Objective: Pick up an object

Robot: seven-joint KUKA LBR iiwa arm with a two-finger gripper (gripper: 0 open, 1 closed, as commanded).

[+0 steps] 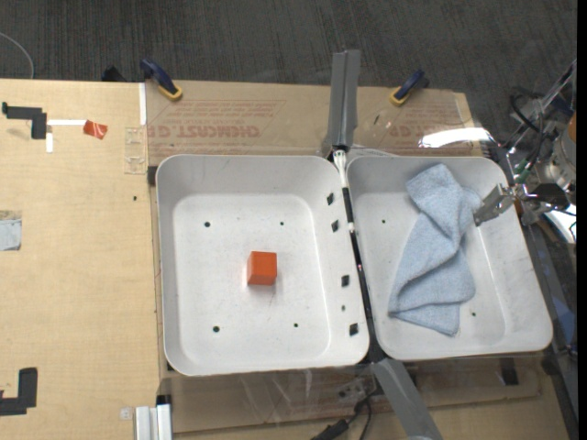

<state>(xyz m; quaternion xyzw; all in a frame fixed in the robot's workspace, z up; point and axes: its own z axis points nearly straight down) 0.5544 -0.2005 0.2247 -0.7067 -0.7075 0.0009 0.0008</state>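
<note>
Right bin: shallow white plastic bin (514, 324) holding a crumpled light-blue cloth towel (435, 250), which lies near the bin's middle.
Towel axis: long side runs from the far right down toward the near left.
Gripper: two-finger metal gripper (492, 205) sits at the towel's upper right edge; whether its fingers are apart or together, I cannot tell.
Left bin: matching white bin (183, 328) with a small orange-red block (262, 269) near its centre, well apart from the towel.
Around: two blue-and-yellow clamps (160, 78) on the cardboard behind the bins.
</note>
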